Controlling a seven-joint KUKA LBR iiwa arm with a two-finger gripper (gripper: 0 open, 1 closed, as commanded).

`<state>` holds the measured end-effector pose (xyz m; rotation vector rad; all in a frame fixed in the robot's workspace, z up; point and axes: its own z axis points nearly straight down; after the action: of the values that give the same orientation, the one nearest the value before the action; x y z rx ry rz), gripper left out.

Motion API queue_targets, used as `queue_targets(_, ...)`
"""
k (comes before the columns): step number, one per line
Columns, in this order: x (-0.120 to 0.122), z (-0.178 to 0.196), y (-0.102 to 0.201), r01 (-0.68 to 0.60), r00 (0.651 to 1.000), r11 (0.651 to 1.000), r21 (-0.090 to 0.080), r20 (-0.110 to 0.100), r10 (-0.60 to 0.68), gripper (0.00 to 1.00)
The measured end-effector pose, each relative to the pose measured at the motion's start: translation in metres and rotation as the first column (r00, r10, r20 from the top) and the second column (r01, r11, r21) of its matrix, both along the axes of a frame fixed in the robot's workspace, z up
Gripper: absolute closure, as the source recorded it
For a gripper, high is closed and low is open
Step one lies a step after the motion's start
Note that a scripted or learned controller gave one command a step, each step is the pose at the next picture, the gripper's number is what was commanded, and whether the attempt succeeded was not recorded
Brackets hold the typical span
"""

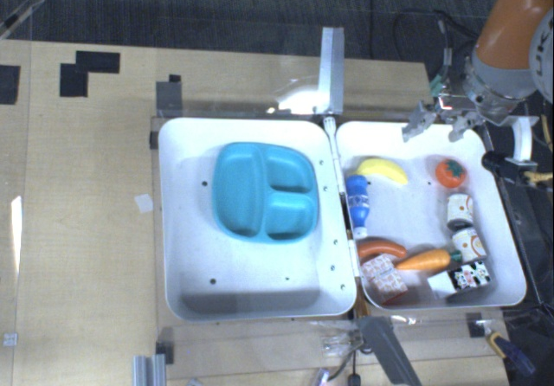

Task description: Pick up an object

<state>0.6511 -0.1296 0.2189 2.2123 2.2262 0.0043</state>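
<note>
My gripper (437, 122), spread with nothing between its fingers, hangs at the right bin's (506, 228) upper edge; nearest target, the banana (383, 170) at center-right, looks light, smooth, rigid; I'd pinch across its middle.

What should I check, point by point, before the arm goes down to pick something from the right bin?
1. Gripper is over the right bin: ok, it hangs above the far rim.
2. Gripper carries nothing: ok, nothing shows between its fingers.
3. Fingers wide enough for a grasp: ok, they look spread apart.
4. A nearby thing stands free: ok, the banana and the small orange fruit each lie apart from the rest.
5. Near end is easy to grasp from: not ok, the carrot, sausage and patterned block lie crowded together.
6. Blue bottle has room around it: not ok, it lies along the divider wall.
</note>
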Motion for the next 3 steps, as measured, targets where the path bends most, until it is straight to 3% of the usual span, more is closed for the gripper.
queue_targets(1, 0.004, -0.117, 0.03, -0.05, 0.999, 0.999, 0.0, -0.001, 0.05, 0.0)
queue_targets(2, -0.052, -0.129, 0.039, 0.001, 1.0, 1.0, -0.001, 0.007, -0.001, 0.0)
queue_targets(3, -0.05, -0.117, 0.042, 0.0, 1.0, 1.0, 0.003, 0.015, 0.0, 1.0)
